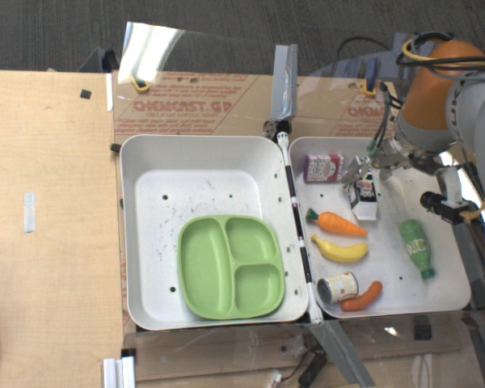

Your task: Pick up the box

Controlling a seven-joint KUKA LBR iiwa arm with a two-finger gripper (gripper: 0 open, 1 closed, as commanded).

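- The step in hand looked like the approach: the gripper (364,194) hung low inside the right bin (453,297), and the box (322,167) had not yet been taken.
- The box, a small purple-and-white carton, lay at the back-left corner of the right bin, close to the divider, with bare bin floor between it and the gripper.
- Nothing was seen between the fingers; whether they stood wide or narrow could not be told, since the tip was a small blur of white and dark parts.
- The gripper tip sat just behind the carrot (339,223), with the banana (341,250) a little nearer the camera.
- The arm came in from the right, its orange band (436,87) high over the bin's back-right corner, and the wrist slanted down and leftward to the tool.
- The next move probably called for a short shift toward the back-left, then a descent squarely over the box without nudging it against the bin wall.
- Elsewhere in that bin lay a green bottle (417,249), a can (338,286) and a sausage (362,296); the left bin (145,217) held a green divided plate (231,265).
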